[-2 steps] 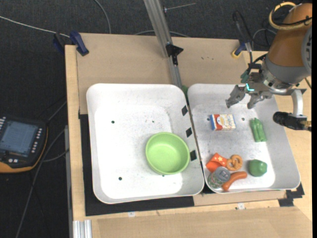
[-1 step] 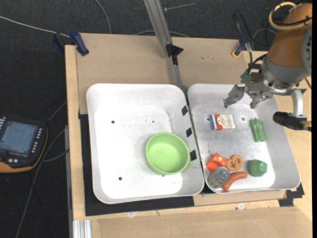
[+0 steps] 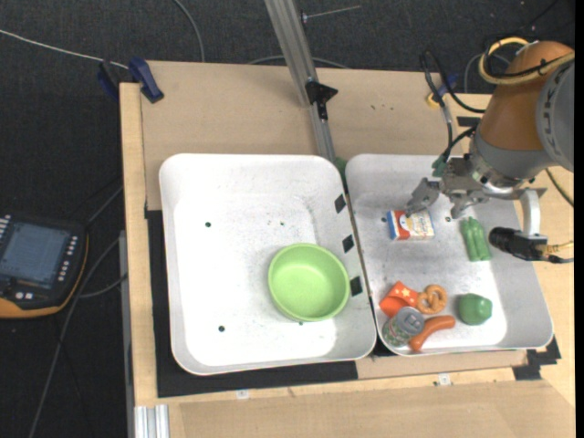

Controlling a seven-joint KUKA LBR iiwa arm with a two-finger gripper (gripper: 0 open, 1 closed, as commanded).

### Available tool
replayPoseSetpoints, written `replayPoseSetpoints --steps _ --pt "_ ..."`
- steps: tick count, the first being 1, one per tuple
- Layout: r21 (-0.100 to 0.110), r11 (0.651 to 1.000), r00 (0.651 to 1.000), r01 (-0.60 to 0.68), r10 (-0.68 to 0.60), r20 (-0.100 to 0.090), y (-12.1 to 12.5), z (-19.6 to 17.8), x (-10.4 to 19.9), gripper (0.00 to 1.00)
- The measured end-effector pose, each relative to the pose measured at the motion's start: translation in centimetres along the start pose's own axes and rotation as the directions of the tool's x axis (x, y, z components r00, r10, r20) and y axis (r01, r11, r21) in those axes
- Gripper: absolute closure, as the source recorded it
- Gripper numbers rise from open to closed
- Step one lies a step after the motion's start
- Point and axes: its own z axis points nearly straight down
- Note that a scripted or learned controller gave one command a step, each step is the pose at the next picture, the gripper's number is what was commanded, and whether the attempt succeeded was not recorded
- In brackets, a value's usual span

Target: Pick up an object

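While end effector (image 3: 444,202) hovers, small carton (image 3: 409,224) lies mid-bin, clear of walls.

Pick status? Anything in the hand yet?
Done: the hand is over the right bin, fingers spread, just above the small carton.
In hand: nothing sits between the fingers; the carton lies flat on the bin floor beside the green cylinder.
Left: descend, close, lift. The green bowl in the left bin sits apart from the arm.
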Motion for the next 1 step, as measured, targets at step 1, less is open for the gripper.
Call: replayPoseSetpoints --steps 1 --pt "-0.006 1.000 1.000 0.001 -0.001 0.001 0.07 4.39 0.01 0.00"
